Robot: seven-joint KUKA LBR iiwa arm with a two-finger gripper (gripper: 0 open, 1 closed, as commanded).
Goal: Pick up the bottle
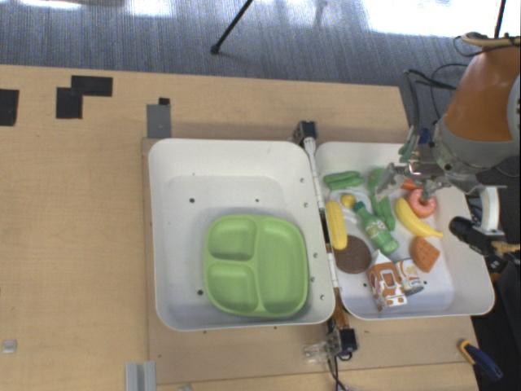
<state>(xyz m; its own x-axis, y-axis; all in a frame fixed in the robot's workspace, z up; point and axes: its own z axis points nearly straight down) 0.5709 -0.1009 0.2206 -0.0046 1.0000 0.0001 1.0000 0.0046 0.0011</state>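
Over the far part of the right bin (pixel 472 300) hangs the gripper (pixel 415 176), reaching in from the right, its metal parts above a pink ring-shaped toy (pixel 422 205); whether it is apart or together cannot be told from this slanted view, and nothing can be seen clamped in it. Behind it the arm (pixel 484 104) rises to the right, orange above the grey wrist. Just left of and nearer than the gripper, the bottle (pixel 376 226) lies on its side on the bin floor, green with a pale label, its neck pointing far-left toward a small yellow piece (pixel 348 201). A yellow banana (pixel 415 219) lies just right of the bottle, and an orange slice-shaped toy (pixel 425 254) sits nearer than the banana. Green pods (pixel 343 180) lie at the far side of the bin. A corn cob (pixel 335 225) lies along the left wall, with a brown disc (pixel 353 257) beside its near end. Orange-and-white cartons (pixel 394 282) rest at the near side. Across the divider, the left bin (pixel 171 218) bears a green sectioned plate (pixel 257 264).
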